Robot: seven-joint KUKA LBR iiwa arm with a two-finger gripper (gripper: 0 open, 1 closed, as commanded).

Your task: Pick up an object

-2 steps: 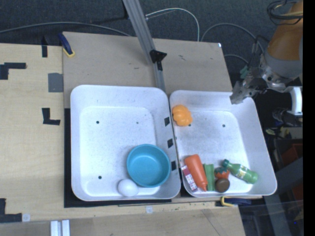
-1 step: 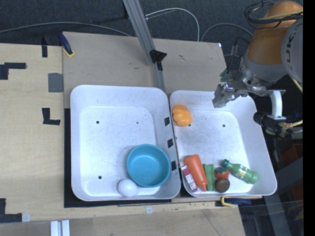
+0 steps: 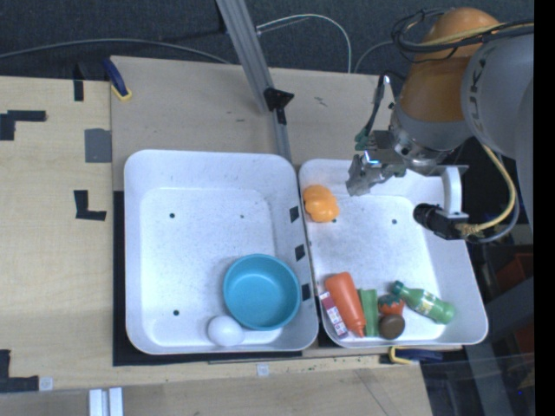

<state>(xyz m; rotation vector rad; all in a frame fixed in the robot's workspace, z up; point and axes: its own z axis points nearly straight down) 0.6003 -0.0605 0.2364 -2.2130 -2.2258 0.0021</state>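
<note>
Orange fruit (image 3: 321, 204) lies at the right bin's (image 3: 451, 271) ten o'clock corner, apart from the bottles (image 3: 373, 308) heaped at six o'clock, so it is likely the easiest pick. Hanging just at its two o'clock, the gripper (image 3: 362, 180) carries nothing; whether its jaws are parted I cannot tell. A blue bowl (image 3: 260, 291) and white ball (image 3: 225, 328) sit in the left bin (image 3: 165, 189).

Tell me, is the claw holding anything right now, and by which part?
Nothing is held. The claw hangs over the right bin's far end, apart from the orange object.
</note>
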